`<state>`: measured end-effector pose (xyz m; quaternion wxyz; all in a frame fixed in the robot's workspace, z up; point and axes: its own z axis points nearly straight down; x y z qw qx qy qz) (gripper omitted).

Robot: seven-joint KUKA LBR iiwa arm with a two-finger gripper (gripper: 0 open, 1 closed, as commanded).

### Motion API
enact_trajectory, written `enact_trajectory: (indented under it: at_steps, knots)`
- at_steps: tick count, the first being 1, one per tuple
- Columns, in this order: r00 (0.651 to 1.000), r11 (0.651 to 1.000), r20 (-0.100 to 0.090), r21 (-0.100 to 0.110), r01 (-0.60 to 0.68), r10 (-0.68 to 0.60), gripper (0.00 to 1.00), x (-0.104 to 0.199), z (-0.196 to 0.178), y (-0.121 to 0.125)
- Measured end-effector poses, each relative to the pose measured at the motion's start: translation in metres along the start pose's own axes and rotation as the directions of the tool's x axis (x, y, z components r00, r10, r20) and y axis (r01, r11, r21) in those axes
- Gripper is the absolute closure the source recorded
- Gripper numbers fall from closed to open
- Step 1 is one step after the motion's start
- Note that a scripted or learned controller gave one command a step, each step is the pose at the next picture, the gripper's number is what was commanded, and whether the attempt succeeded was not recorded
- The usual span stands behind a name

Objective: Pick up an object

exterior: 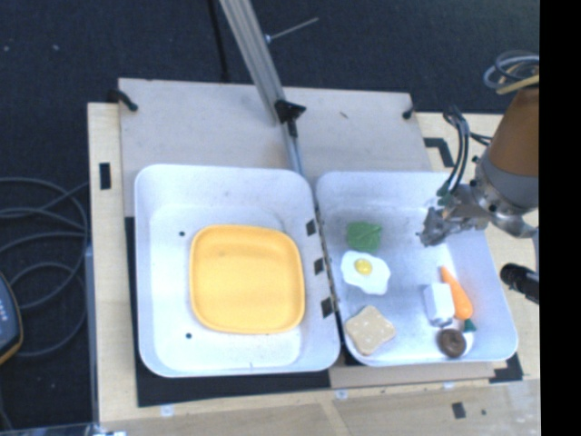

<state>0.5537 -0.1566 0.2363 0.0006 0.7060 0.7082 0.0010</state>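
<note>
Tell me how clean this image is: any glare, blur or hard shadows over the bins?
Camera view: lighting is even and soft, with no hard shadows; the white bins look bright but not blown out; the yellow plate shows mild sheen; small items like the carrot are slightly soft; the gripper looks dark and indistinct.

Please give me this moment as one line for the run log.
gripper above right bin, nothing seen held | fried egg, carrot, bread slice in bin | yellow plate in left bin
</note>
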Motion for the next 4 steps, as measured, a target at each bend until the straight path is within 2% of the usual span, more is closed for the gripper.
enact_trajectory:
  at_steps: [2, 4]
  knots:
    - [1.0, 1.0, 0.0, 0.001, 0.001, -0.001, 1.0, 0.091, -0.01, 0.01]
    - [1.0, 1.0, -0.001, 0.002, 0.002, -0.002, 1.0, 0.206, -0.015, 0.01]
